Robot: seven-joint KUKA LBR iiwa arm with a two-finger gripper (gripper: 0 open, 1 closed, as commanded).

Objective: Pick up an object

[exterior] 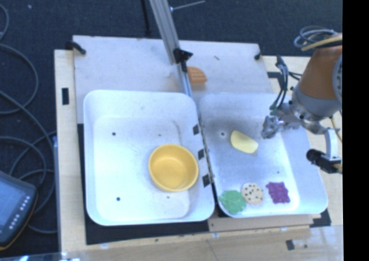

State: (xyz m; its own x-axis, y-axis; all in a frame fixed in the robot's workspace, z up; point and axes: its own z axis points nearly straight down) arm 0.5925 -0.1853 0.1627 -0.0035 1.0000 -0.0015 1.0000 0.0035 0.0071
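- Hovered tool point(270, 127) over right bin point(300, 196), near its far-right area, just right of yellow piece point(244, 142); apart from it, not touching.
- Couldn't tell tool spread: too small and blurred.
- Nothing seen held in tool.
- Judged nearest pick candidate as yellow piece, lying in upper middle of right bin, well apart from bin walls.
- Long axis of yellow piece ran from upper left to lower right, slanted; fatter end seemed toward lower right, hard to confirm.
- Lay flat on bin floor, not propped on anything.
- For a good pick, probably: shift tool left to centre over piece, turn wrist so closing line crosses the short width, not the long axis.
- Then drop straight down, close at mid-length, lift vertically; off-centre grab likely to squirt the rounded shape out.
- Spotted other options along near edge of right bin: green piece point(232, 201) at near-left corner, cookie-like disc point(252, 193) just beside it, purple piece point(278, 192) further right.
- Looked flat and close to the rim, so judged harder to grip.
- Left bin point(104, 110) held yellow bowl point(173, 166) toward its near-right area.
- Noted orange item point(196, 75) on desk point(127, 58) behind bins, beside metal post point(164, 15).
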